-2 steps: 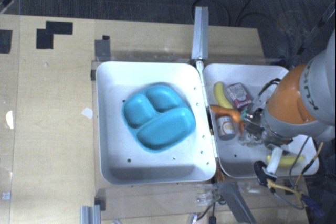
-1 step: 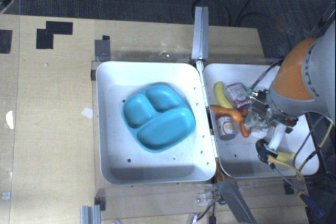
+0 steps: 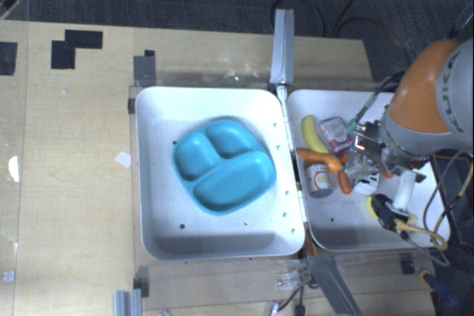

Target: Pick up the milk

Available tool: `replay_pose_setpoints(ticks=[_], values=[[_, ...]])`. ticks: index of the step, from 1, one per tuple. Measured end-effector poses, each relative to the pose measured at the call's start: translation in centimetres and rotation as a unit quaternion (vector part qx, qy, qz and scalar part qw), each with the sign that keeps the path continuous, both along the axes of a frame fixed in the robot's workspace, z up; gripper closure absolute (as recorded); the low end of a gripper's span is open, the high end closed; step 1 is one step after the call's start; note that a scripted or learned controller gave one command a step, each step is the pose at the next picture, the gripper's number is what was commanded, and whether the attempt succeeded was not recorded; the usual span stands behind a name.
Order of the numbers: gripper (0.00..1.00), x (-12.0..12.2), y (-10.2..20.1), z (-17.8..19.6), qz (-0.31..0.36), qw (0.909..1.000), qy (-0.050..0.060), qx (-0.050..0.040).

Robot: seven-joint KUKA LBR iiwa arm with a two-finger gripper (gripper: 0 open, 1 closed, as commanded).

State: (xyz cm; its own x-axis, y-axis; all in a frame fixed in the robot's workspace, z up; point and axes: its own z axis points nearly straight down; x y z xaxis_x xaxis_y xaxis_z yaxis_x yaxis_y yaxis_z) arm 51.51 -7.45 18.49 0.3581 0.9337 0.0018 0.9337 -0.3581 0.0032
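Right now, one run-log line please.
arm: over right white bin | gripper: above orange carrot, grey can | blue divided plate: left white bin

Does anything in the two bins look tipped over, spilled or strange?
Nothing is spilled or broken. The blue divided plate sits tilted in the left bin. In the right bin, the banana, carrot and small can lie crowded together by the tool.

- The arm (image 3: 444, 96) is thick and round, with a grey shell and a wide orange band above the wrist.
- Below the band is a darker grey wrist part, with a small red light spot.
- The end effector (image 3: 364, 172) is a metal-grey block, with thin dark cables running near it.
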Motion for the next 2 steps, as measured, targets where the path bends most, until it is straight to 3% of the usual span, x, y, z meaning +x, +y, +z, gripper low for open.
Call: replay_pose_setpoints(ticks=[2], values=[[1.00, 0.4, 0.2, 2.1, 0.007, 1.0000, -0.003, -0.0002]])
